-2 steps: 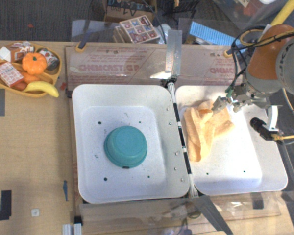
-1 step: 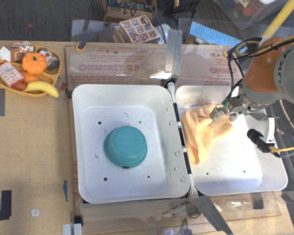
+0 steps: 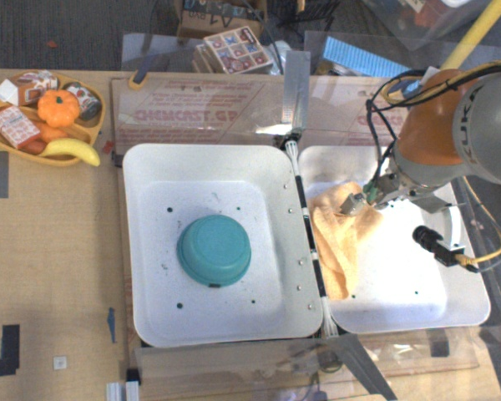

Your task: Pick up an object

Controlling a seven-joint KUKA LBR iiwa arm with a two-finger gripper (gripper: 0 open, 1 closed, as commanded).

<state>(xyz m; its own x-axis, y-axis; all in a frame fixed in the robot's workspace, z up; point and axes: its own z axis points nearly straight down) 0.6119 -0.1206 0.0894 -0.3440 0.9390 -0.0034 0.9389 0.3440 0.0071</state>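
Gripper (image 3: 356, 202) pinches the upper edge of the orange cloth (image 3: 338, 239), fingers narrowed onto a raised fold. That cloth lies crumpled along the left wall of the right bin (image 3: 417, 307), its long axis running twelve to six o'clock. At nine o'clock, a teal bowl (image 3: 215, 250) sits upside down in the left bin (image 3: 150, 190).

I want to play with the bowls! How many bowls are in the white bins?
1. The teal bowl sits upside down in the left bin. The yellow cloth in the right bin could hide something small.
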